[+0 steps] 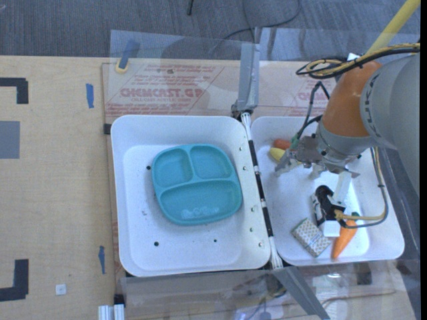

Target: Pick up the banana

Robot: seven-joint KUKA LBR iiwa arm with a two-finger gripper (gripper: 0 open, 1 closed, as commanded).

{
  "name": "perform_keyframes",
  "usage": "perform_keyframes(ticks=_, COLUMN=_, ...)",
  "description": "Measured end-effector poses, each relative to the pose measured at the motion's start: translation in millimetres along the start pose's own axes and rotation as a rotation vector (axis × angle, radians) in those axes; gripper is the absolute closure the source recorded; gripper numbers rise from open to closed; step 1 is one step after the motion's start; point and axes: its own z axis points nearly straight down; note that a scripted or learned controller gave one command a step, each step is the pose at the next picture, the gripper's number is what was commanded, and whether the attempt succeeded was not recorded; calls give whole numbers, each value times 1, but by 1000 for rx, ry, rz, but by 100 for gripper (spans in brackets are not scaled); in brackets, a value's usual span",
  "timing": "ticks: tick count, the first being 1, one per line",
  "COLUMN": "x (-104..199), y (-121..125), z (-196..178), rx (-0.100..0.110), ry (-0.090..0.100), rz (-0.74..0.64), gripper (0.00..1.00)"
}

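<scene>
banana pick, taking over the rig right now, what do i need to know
The gripper hangs over the right-hand bin, close beside the banana. Whether it is open or shut is not readable, and nothing shows held.
The banana lies by that bin's left wall, next to a small orange-red item.
Done: nothing picked yet.
Left: grasp the banana and lift it.

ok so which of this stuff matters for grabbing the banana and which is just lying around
For the job: banana, near the upper left corner of the right bin.

Just lying about: carrot, patterned block, small orange-red piece beside the banana, teal divided plate in the left bin.
</scene>
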Motion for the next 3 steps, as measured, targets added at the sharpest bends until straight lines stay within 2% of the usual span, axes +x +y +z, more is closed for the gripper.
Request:
perform_keyframes(ticks=1, x=6, y=44, z=1, rx=1, ry=-1, rz=-152, gripper=0)
perform_keyframes(ticks=2, x=7, y=46, z=-11, rx=-4, ry=-2, rz=-154, gripper=100)
perform_keyframes(ticks=3, x=7, y=46, z=-11, rx=-4, ry=-2, rz=-154, gripper=0)
